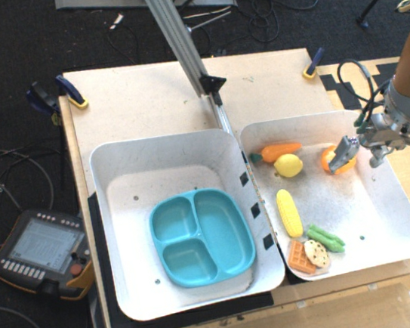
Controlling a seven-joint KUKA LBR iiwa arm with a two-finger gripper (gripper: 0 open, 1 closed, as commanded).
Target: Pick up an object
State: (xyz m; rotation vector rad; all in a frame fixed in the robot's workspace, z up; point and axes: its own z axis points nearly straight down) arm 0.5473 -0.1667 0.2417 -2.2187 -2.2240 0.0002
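the gripper [359,150] hangs over the right bin [394,200], fingers spread apart, one finger [344,152] touching the orange fruit [339,160] just right of the lemon [288,164].

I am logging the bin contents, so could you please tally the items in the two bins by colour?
Orange: 2, a carrot and an orange fruit at the gripper
Yellow: 2, a lemon and a corn cob
Green: 1, a pea pod
Tan: 1, a waffle with a cookie
Blue: 1, a divided plate
Total: 7
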